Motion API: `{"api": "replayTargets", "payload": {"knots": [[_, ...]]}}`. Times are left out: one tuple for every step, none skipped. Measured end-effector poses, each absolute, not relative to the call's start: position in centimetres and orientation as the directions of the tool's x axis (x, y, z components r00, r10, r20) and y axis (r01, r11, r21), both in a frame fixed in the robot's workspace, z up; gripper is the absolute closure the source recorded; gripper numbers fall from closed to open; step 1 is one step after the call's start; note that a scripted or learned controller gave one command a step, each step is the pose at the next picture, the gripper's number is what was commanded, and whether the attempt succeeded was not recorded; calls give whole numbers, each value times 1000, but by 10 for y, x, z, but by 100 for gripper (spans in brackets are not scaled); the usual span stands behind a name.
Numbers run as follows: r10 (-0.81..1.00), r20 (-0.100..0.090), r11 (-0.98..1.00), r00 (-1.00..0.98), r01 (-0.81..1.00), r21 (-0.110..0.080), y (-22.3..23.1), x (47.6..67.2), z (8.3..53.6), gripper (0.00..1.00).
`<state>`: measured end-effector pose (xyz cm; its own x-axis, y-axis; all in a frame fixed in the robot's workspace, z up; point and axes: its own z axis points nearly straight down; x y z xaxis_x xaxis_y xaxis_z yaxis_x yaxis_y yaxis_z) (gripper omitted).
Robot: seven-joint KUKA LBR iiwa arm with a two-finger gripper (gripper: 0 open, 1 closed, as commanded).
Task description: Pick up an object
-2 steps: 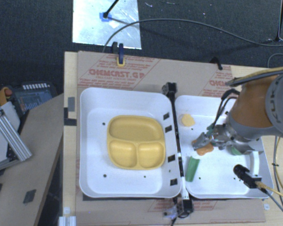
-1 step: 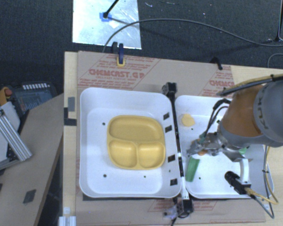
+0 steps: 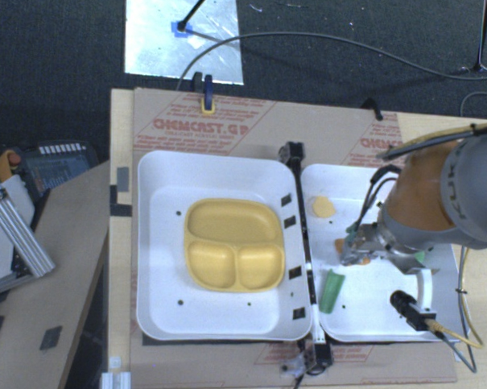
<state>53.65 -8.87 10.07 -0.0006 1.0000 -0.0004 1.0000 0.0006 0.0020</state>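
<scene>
In the right bin lie a small pale yellow round piece near the back left and a green oblong object by the front left. My gripper is low over the middle of this bin, just above and to the right of the green object. A small orange-tan thing shows at the gripper's left side; whether it is held is unclear. The arm's bulk hides the right part of the bin.
The left bin holds a yellow divided tray at its middle. A black divider strip runs between the two bins. Cardboard lies under the bins, with cables behind.
</scene>
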Motion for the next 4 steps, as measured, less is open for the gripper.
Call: {"api": "replayTargets", "payload": {"knots": [[1000,-1,3,-3,1000,6,-91,533,163,100],[1000,-1,4,-4,1000,6,-88,536,207,100],[1000,-1,5,-5,1000,7,-88,538,255,100],[1000,1,8,-8,1000,2,-43,540,251,100]]}}
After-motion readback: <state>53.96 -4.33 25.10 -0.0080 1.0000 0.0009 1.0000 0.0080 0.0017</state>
